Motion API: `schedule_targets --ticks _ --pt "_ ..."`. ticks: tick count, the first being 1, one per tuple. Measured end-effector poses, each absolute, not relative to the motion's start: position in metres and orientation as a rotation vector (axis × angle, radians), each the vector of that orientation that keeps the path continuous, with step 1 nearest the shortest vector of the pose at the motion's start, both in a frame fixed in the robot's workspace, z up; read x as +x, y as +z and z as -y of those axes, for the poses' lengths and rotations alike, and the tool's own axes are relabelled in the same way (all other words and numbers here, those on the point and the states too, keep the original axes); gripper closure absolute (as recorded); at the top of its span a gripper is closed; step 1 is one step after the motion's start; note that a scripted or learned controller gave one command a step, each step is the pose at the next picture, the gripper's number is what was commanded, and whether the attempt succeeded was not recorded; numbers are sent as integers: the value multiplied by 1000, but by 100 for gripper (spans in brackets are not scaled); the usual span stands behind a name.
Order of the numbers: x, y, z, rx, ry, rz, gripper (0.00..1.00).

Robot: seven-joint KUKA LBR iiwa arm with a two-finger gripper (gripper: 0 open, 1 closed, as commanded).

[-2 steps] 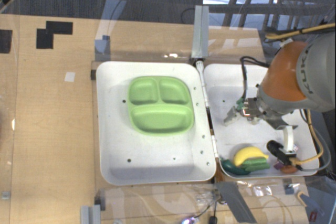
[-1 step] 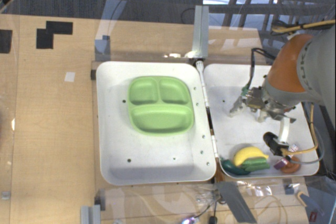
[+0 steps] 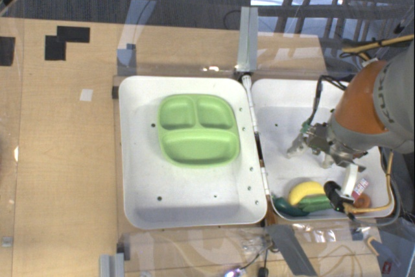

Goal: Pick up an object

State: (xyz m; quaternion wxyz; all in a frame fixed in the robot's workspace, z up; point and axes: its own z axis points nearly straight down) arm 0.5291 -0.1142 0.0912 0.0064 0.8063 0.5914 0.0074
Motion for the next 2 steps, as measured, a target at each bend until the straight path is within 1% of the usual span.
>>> schedule_targets --ticks 1,2 --pt "494 215 86 2457 3 -1955 0" --pt "489 139 186 2759 5 -1494 0"
